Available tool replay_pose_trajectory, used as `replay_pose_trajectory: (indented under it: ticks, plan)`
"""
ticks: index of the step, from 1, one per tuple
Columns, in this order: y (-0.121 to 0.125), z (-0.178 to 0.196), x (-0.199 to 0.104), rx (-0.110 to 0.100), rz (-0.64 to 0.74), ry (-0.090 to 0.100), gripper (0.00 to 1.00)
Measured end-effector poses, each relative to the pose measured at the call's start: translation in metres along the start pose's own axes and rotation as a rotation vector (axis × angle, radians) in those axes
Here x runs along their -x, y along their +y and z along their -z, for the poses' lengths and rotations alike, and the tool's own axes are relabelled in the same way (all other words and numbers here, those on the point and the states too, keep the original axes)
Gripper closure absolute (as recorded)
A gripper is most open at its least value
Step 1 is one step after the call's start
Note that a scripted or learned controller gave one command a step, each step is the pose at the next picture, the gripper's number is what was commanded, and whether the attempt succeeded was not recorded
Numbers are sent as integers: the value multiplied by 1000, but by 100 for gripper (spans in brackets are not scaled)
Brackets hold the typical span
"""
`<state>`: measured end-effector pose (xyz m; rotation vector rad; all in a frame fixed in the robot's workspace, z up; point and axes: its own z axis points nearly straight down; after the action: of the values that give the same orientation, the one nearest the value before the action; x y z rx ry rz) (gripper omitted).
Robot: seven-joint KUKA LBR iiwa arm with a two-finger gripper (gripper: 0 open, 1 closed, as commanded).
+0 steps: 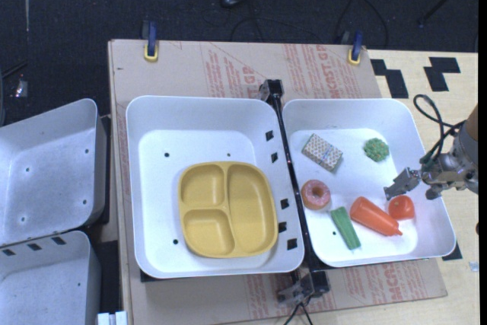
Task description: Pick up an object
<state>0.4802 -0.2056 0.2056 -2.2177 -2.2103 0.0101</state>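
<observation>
While the arm reaches in from the right edge of the camera view, you see its gripper (415, 185) poised over the right side of the right bin (346, 115), with one dark finger jutting left just above a small red tomato-like piece (401, 206); you cannot tell whether the fingers are spread or pressed together, and nothing shows between them. Note that the candidates for picking all lie in this bin: an orange carrot (374, 216) touching the red piece on its left, a green stick (345, 228) just beside the carrot's blunt end, a pink-frosted doughnut (315, 195) near the central divider, a patterned small box (322, 151) above it, and a green broccoli-like floret (375, 149) toward the far wall. Judge the red piece the likeliest target, since the gripper hangs nearest to it. Observe that it sits close to the bin's right wall and against the carrot, so room for the fingers is tight on both sides; the floret and box stand well apart from their neighbours and offer freer approach. In the left bin (152, 133) a yellow divided tray (227, 209) takes up the centre of the floor, leaving bare margins all round.
</observation>
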Motion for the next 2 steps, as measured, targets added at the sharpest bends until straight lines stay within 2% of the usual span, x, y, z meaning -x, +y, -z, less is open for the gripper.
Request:
replay_pose_trajectory:
  ticks: [1,2]
  plan:
    - [3,6,-1,11,4,-3,0]
    - [0,-56,5,6,1,-1,0]
